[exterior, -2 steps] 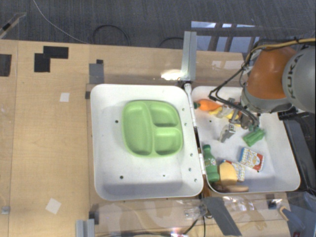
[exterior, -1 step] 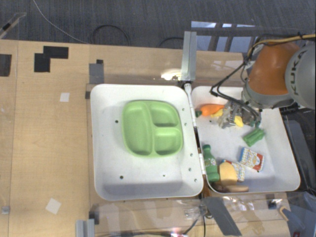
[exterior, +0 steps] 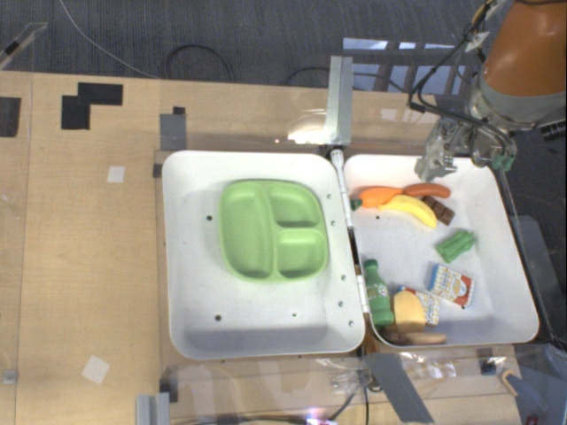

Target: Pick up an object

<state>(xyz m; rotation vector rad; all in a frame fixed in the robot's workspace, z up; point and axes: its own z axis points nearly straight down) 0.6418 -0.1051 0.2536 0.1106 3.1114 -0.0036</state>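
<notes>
The bench (exterior: 80, 264) is pale wood with black square marks at its far left and small paper tags on its surface; dark ribbed flooring lies beyond the far edge, with a thin cable across it. Two white bins sit side by side. The left bin (exterior: 195, 326) holds a green divided plate (exterior: 270, 230). The right bin (exterior: 518, 312) holds the loose objects: a carrot (exterior: 379, 197), a sausage (exterior: 427, 190), a banana (exterior: 412, 209) and a brown bar (exterior: 440, 211) at the far end, a green block (exterior: 454, 245) and a printed packet (exterior: 450, 285) mid-bin, a green bottle (exterior: 377, 296) and a yellow block (exterior: 408, 309) near the front. The gripper (exterior: 436, 160) hangs over the far edge of the right bin, just above the sausage (fingers close together, nothing seen between them; how far open I cannot tell).
</notes>
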